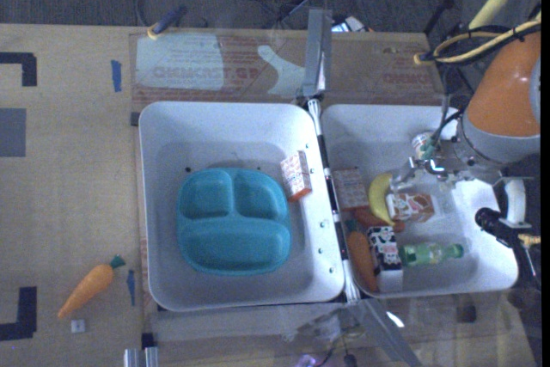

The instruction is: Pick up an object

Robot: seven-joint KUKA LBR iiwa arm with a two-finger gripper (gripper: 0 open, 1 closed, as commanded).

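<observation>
My gripper (407,178) hangs low in the right bin (490,271), at the end of the grey arm with its orange band (513,88). Its tip is right over a yellow banana (379,197) and a small red and white carton (411,207), close to both. Whether it touches either, I cannot tell. A green bottle (432,253) lies on its side nearer the front. Beside it stand a black and white box (385,247) and an orange, sausage-shaped item (361,260). A flat pale packet (349,186) lies by the bin's left wall.
The left bin (163,133) holds a blue divided plate (233,220) and a small red and white carton (296,174) near its right wall. A toy carrot (87,288) lies on the bench at the lower left. Cables and stand legs cross the floor behind.
</observation>
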